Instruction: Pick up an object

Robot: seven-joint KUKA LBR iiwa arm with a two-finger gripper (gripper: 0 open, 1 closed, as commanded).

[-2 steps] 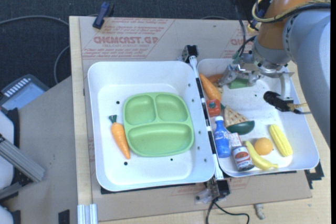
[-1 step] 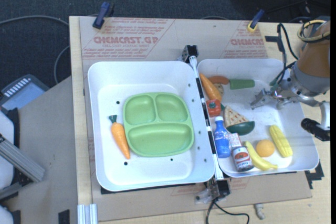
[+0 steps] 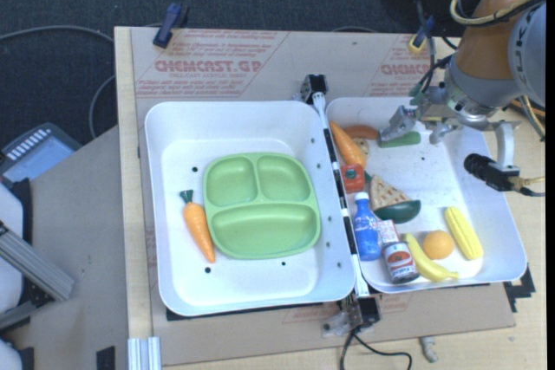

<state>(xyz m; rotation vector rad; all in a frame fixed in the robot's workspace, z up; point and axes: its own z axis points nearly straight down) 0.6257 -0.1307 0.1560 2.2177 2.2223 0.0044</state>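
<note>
White plastic forms two shallow bins sitting side by side on a cardboard-covered tabletop (image 3: 260,56). Taking the green divided plate (image 3: 261,205) in the left bin (image 3: 165,134) as the landmark: an orange toy carrot (image 3: 198,225) lies just left of the plate, close to its edge. To the plate's right, past the shared wall, the right bin (image 3: 507,260) holds a crowd of toy foods. Nearest the plate are a second carrot (image 3: 346,146), a small red bottle (image 3: 352,178) and a blue bottle (image 3: 365,229). Farther right of the plate lie a dark green vegetable (image 3: 396,210), a small can (image 3: 398,260), a banana (image 3: 427,262), an orange (image 3: 438,244) and a yellow corn cob (image 3: 463,232). Up and to the right of the plate, the grey arm's claw (image 3: 422,127) hangs over the right bin's far end; whether it is open or closed cannot be made out, and nothing visibly sits in it.
</note>
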